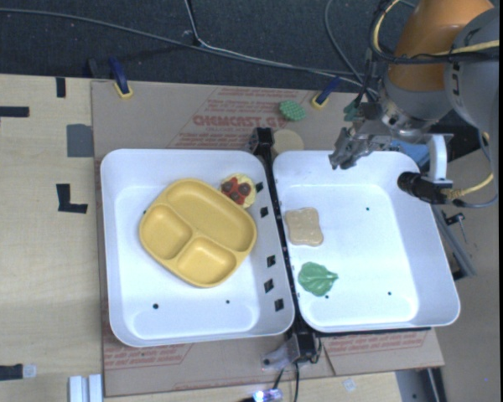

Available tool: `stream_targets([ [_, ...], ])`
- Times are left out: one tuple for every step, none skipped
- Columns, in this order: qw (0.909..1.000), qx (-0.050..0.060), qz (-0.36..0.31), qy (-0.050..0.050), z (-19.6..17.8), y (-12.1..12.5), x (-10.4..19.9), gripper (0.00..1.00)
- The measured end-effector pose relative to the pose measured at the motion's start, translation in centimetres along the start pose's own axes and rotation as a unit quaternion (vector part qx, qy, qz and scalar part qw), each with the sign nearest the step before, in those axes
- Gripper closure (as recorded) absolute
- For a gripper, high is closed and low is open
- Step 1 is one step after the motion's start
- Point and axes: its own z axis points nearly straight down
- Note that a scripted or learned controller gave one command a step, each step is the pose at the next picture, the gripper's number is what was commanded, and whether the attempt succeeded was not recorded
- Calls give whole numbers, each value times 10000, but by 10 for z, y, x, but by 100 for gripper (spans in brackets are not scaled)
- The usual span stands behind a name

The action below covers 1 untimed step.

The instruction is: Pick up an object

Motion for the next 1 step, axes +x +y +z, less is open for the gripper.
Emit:
stream_targets([
  [10000,6,2,0,16,-13,54,100],
])
